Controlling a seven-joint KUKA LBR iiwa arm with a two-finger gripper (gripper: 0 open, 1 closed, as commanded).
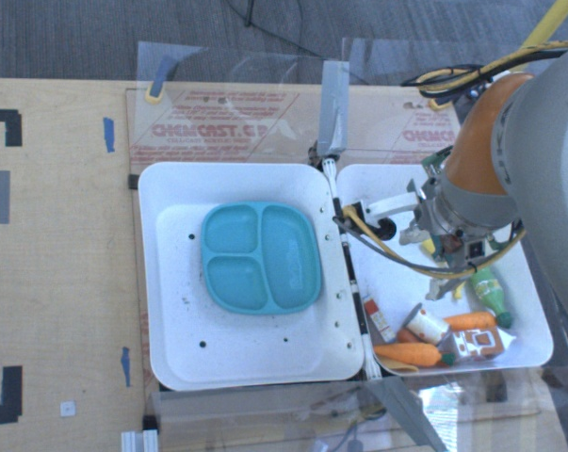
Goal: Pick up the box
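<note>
The box (478, 345), a small orange and white carton, lies at the front of the right bin (538, 342), between two carrots. My gripper (450, 269) hangs over the middle of that bin, behind and slightly left of the box and apart from it. The wrist and its cables hide most of the gripper from above. I see nothing held in it.
One carrot (408, 354) lies left of the box and another (472, 321) just behind it. A green bottle (491, 295), a white tube (430, 327) and a small red and white stick (378, 319) also share the right bin. The left bin (170, 281) holds a teal divided plate (262, 256).
</note>
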